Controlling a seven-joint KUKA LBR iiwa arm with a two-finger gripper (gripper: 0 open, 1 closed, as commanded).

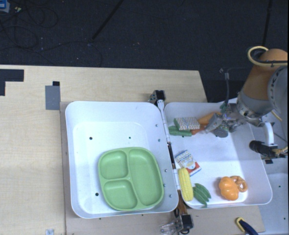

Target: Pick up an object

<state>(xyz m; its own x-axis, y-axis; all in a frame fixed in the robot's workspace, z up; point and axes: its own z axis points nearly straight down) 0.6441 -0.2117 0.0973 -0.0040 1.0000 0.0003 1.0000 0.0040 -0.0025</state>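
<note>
Gripper (pixel 222 127) low at right bin's (pixel 254 180) far edge, beside the carrot (pixel 204 118); finger state cannot be told. Likely reaching for it. Corn (pixel 185 183), pepper (pixel 228 188) along the near edge; green tray (pixel 130 178) in left bin (pixel 85 126).

Pale wooden bench (pixel 27 151) bears two white bins (pixel 85 116) side by side
</note>
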